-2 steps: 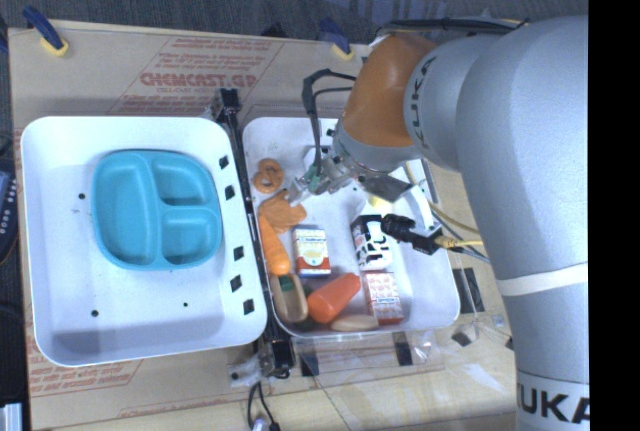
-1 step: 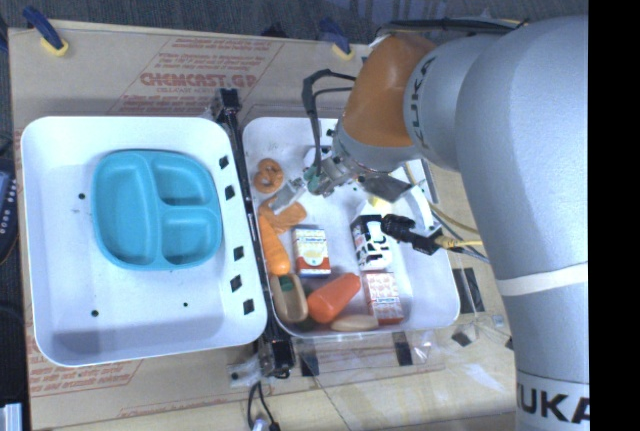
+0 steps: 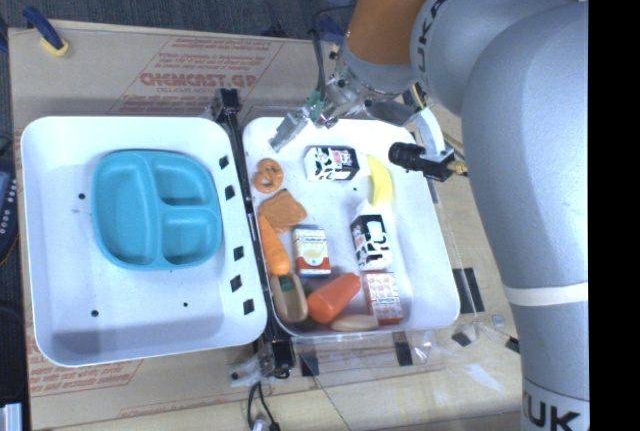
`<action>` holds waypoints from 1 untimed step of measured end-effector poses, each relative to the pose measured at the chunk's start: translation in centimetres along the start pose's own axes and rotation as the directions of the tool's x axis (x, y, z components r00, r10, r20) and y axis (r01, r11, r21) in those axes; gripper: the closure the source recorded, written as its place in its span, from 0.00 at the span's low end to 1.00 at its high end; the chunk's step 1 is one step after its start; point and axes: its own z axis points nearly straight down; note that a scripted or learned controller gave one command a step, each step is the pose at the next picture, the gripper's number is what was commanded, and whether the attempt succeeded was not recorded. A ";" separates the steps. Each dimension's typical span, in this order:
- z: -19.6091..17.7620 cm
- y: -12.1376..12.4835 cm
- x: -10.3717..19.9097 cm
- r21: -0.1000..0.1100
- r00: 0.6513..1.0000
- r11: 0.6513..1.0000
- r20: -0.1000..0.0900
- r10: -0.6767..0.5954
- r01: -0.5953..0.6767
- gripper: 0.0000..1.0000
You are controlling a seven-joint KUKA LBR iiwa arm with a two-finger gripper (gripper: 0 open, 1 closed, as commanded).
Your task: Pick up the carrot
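Carrot: we judge the long orange plastic carrot (image 3: 273, 246) light, stiff, slick; grip mid-length.
End effector (image 3: 292, 127): we cannot tell its state.

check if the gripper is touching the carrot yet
Apart. The camera view shows the gripper above the far edge of the right bin, while the carrot lies by the bin's left wall with a pretzel between them.
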 end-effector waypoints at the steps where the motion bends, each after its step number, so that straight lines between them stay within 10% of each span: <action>1: 0.5 -5.8 5.5 0.013 0.999 0.999 -0.006 0.041 -0.041 0.00</action>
